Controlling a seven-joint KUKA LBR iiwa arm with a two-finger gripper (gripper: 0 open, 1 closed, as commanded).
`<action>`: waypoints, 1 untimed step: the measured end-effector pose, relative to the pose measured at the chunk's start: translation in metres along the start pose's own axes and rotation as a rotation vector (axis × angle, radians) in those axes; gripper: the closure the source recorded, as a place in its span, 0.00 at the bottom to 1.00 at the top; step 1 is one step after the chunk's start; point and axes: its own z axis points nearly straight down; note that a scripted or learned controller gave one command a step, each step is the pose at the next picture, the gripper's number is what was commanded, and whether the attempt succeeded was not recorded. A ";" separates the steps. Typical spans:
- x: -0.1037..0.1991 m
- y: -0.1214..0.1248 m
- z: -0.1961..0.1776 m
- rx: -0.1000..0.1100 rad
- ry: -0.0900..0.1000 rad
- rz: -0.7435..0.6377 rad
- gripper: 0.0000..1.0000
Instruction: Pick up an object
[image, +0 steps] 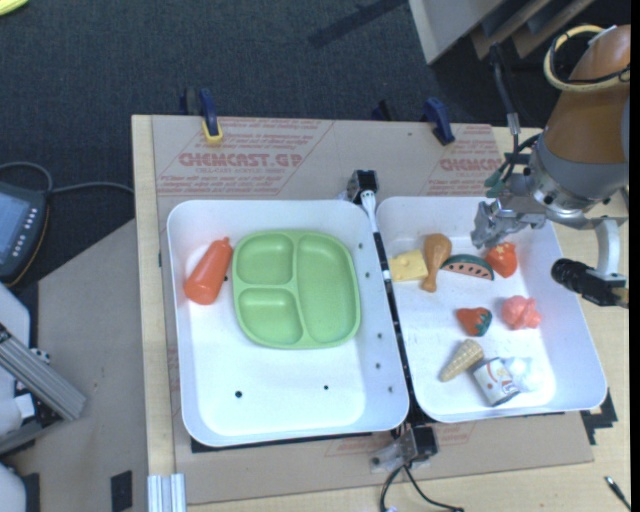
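Camera view: gripper (492, 232) low over the right bin's (585, 385) far side, red toy (503, 259) just below-right of it.

Going left to right, drumstick (434, 258) and melon slice (467, 267) lie beside the gripper, then the red toy almost under it; I'd guess that toy is the target. Whether the fingers are spread or closed, I cannot tell.

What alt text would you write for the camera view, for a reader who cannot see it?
A grey robot arm's gripper hangs over the right bin, above toy foods including a watermelon slice and a chicken drumstick. The left bin holds a green divided plate and an orange bottle.
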 end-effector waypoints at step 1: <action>0.018 -0.002 0.020 0.006 0.001 0.003 1.00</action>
